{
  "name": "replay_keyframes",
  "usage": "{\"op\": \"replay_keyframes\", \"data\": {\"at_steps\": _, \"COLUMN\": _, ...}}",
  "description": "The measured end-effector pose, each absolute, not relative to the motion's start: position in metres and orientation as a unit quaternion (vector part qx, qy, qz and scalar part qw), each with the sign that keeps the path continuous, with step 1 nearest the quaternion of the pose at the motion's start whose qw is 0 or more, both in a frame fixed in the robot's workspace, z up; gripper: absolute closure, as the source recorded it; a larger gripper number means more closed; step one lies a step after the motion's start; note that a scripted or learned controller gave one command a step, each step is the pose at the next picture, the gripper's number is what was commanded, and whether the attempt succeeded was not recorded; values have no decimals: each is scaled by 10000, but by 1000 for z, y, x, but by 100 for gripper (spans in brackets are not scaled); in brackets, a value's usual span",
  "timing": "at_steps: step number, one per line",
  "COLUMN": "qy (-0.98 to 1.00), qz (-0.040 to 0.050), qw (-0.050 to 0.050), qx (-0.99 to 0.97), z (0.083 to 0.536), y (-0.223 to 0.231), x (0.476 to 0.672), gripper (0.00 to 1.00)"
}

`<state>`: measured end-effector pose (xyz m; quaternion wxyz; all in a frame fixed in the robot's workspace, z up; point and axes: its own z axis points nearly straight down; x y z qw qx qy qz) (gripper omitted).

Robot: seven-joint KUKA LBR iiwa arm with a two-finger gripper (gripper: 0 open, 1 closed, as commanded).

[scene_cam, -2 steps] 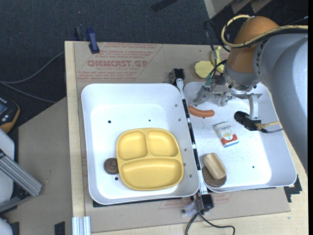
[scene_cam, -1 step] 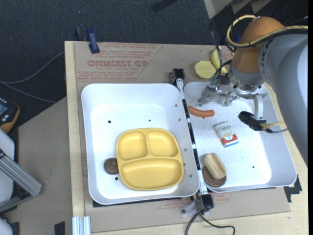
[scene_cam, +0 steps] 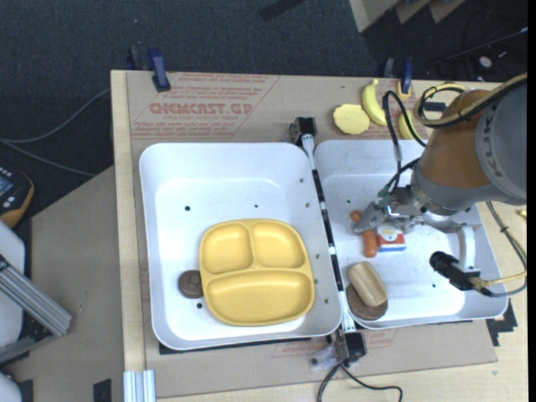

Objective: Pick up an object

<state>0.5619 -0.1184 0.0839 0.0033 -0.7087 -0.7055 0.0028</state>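
Observation:
My gripper (scene_cam: 388,211) hangs low over the middle of the right bin (scene_cam: 435,304), at the end of the grey arm with its orange band (scene_cam: 448,145). Directly under and beside it lie a small orange piece (scene_cam: 358,219), an orange carrot-like stick (scene_cam: 369,243) and a little red, white and blue box (scene_cam: 392,241). The gripper stands right above the box and the stick; whether it touches either I cannot make out. A tan bread-like lump (scene_cam: 367,281) rests on a brown disc (scene_cam: 371,308) at the bin's near left corner.
The left bin (scene_cam: 167,182) holds a yellow divided plate (scene_cam: 255,270) and a brown round disc (scene_cam: 191,284) beside it. A yellow banana (scene_cam: 373,103) and a yellow lump (scene_cam: 352,119) lie on the bench behind the right bin. Cables hang around the arm.

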Motion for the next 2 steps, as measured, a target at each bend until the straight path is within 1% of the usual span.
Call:
{"op": "replay_keyframes", "data": {"at_steps": 1, "qy": -7069, "qz": 9, "qw": 27, "qx": -7073, "z": 84, "y": -95, "x": 535, "gripper": 0}}
{"op": "replay_keyframes", "data": {"at_steps": 2, "qy": -7065, "qz": -1, "qw": 1, "qx": -7077, "z": 94, "y": -96, "x": 537, "gripper": 100}}
